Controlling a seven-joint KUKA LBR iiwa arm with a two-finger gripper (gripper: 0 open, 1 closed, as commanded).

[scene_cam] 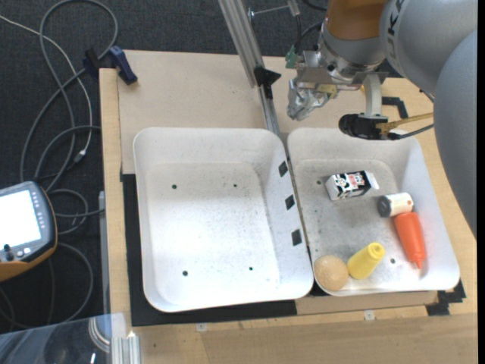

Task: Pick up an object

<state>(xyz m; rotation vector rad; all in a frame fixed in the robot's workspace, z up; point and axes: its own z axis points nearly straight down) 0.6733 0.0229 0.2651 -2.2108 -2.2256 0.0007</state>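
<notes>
The right bin [424, 173] holds several objects. A small black-and-white carton [351, 184] lies near its middle. An orange carrot-shaped thing [411, 239] with a white cap [395, 203] lies by the right wall. A yellow bottle [365, 261] and a tan ball [331, 272] sit at the front edge. My gripper [301, 108] hangs raised over the bench just behind the right bin's back left corner, well apart from every object, and nothing shows in it.
The left bin [151, 203] sits beside the right one, with black clips [289, 202] along their shared wall. A slanted metal post [246, 44] rises behind the bins, close to the gripper's left. A handheld pendant [23, 230] lies off the bench at left.
</notes>
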